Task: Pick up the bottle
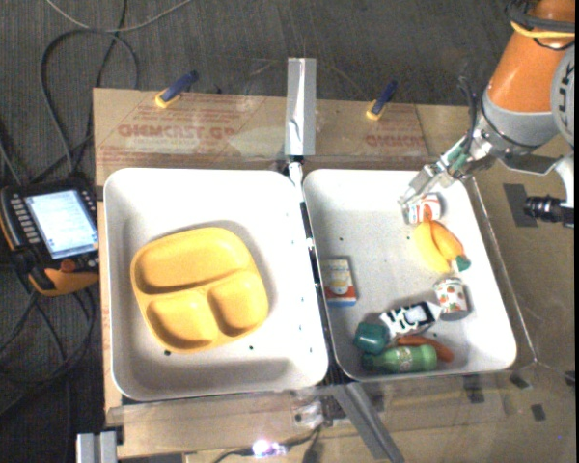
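- Bottle point(402, 358): green, lying on its side at lower edge of right bin point(367, 199), lower right of frame; touching teal ball point(372, 336) on its left, orange carrot-like piece point(432, 344) just behind.
- Gripper point(420, 201): upper right of frame, over far end of right bin; finger state cannot be told; nothing seen held.
- Just beside gripper: small red-and-white item point(427, 206); below it, yellow-orange toy point(439, 243).
- Further down: small white cup point(453, 297), black-and-white item point(408, 316), small carton point(340, 281) near bin divider.
- Left bin point(125, 201): yellow divided tray point(201, 285); unrelated to task.
- Step judged: approach, not yet started on target; gripper well apart from bottle.
- Next move judged: travel toward lower frame, descend across bottle's short axis, avoiding crowded neighbours.
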Motion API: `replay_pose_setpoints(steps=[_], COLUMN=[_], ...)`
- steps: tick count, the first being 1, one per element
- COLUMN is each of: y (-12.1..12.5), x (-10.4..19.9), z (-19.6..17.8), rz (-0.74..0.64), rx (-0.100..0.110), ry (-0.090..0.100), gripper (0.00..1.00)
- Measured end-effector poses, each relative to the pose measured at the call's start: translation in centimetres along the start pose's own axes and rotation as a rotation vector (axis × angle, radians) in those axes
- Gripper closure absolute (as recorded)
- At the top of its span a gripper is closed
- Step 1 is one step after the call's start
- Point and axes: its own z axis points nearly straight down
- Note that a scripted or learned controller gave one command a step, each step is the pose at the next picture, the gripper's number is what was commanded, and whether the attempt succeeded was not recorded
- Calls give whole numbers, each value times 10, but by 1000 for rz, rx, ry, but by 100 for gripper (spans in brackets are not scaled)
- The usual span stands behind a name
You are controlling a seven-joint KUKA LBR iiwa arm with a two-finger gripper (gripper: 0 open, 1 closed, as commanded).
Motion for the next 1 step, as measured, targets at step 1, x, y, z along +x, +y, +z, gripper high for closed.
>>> replay_pose_setpoints(steps=[1], y=[0], x=[-64], z=[-53], rz=[-224], rx=[-2], ry=[-2], gripper=[0])
